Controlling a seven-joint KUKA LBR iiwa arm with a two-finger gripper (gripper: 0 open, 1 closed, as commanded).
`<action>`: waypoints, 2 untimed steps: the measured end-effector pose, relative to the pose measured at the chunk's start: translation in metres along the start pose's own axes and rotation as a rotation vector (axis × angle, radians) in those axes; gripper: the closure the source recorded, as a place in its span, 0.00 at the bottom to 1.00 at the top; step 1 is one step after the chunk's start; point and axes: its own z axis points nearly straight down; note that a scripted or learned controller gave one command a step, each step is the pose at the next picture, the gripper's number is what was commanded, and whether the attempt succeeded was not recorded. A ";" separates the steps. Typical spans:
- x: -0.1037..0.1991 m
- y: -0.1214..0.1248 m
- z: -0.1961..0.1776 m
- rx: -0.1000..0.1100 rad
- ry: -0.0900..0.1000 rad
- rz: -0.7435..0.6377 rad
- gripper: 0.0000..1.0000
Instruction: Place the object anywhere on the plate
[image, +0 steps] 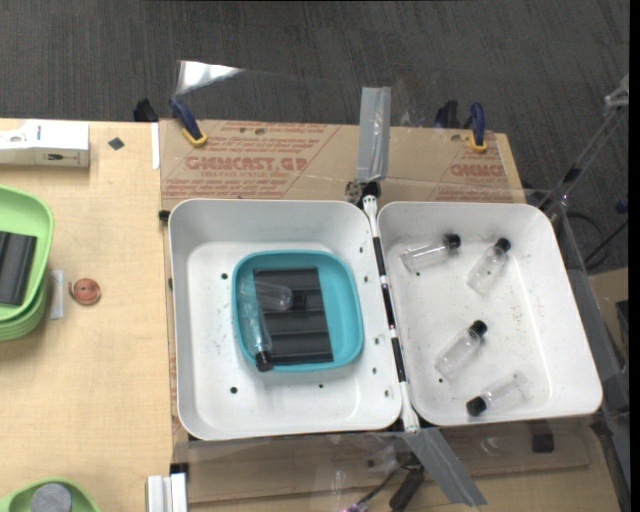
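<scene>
left bin (200, 400) holds a teal plate (346, 300), squarish w/ rounded corners, w/ a black ribbed insert (300, 325) across its middle. one clear vial (258, 320) w/ black cap lies on the plate along its left side, cap at the lower end near the plate's front-left corner, body running up toward the back; a second see-through bit sits just beside its upper end, can't tell if it's another vial or glare. right bin (560, 380) has four more clear vials w/ black caps, well apart: back-left vial (428, 252), back-right vial (490, 264), middle vial (461, 347), front vial (497, 394). all lie flat, tilted diff ways. gripper state: can't tell. cardboard sheet (260, 160) lies behind the bins, held by clamps.
</scene>
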 end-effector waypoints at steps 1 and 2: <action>-0.008 0.002 0.000 0.000 -0.001 0.103 0.00; -0.004 0.004 -0.001 -0.001 0.002 0.235 0.00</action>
